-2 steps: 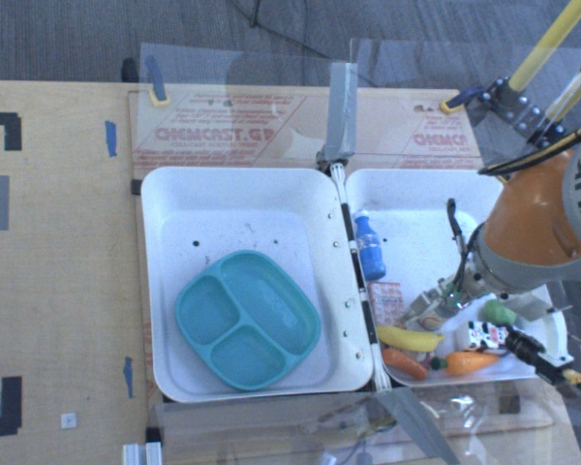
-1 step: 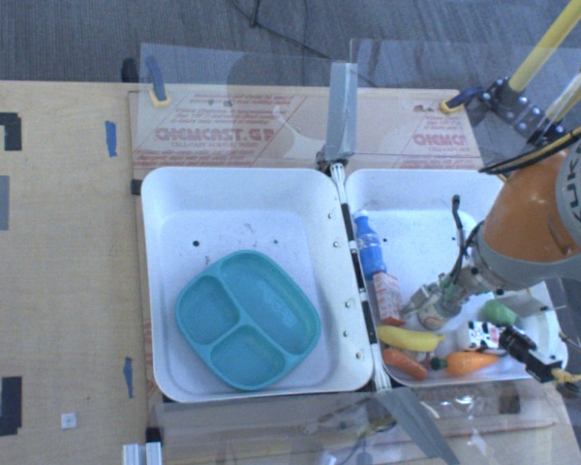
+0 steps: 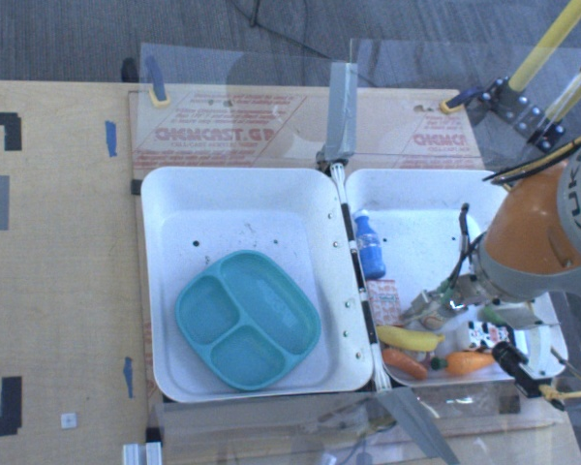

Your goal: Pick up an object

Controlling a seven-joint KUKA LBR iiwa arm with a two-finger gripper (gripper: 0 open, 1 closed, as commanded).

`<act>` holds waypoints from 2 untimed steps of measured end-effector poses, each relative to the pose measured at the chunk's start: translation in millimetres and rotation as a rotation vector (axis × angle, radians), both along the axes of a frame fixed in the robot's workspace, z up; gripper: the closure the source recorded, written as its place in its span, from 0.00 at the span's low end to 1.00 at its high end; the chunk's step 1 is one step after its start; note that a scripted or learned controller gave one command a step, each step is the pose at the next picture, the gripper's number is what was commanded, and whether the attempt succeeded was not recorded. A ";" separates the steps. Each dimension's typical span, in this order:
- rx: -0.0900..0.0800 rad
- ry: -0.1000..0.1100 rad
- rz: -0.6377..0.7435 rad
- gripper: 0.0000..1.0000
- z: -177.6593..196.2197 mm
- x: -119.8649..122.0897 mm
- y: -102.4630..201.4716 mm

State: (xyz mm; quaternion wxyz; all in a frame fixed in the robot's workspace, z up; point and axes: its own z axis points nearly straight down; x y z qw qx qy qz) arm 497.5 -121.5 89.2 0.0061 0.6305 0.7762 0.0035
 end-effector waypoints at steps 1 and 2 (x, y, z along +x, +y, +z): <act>-0.002 -0.003 -0.006 1.00 10.0 0.1 -3.3; 0.002 0.013 -0.150 1.00 139.7 29.1 44.1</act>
